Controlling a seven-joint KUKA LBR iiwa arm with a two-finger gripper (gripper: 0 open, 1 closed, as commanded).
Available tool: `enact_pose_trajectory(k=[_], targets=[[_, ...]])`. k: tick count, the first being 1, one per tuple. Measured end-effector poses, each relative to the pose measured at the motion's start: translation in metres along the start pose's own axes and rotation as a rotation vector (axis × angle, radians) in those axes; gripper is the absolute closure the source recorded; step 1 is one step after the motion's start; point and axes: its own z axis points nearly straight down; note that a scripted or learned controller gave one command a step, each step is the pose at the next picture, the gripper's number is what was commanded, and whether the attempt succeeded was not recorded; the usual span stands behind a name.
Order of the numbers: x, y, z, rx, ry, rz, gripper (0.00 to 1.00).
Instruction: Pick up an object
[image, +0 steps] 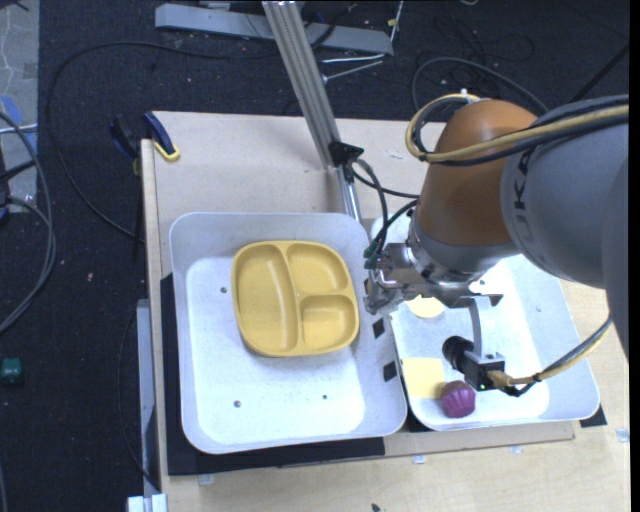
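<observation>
A pale surface (250, 170) carries two white bins side by side. A grey arm (560, 190) with an orange band reaches in from the right of the frame, over the right bin (545, 315). The left bin (200, 330), at centre, holds a yellow divided plate (295, 297). The claw (385, 285) is above the seam between the bins; whether it is open or holds anything cannot be told. At lower right, in the right bin, lie a yellow block (422, 377), a purple ball (458, 399) just beside it, and a pale disc (426, 308).

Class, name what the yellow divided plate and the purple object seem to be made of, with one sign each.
Yellow plate: probably hard plastic, smooth, slight sheen; even colour and moulded compartments. Purple object: perhaps plastic or rubber, matt; too small to settle.
</observation>
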Motion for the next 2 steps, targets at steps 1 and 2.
enact_pose_trajectory(k=[1, 2], targets=[[0.0484, -0.0026, -0.0027, 0.0, 0.0, 0.001, 1.0], [0.0459, -0.0024, -0.0027, 0.001, -0.001, 0.006, 0.0]])
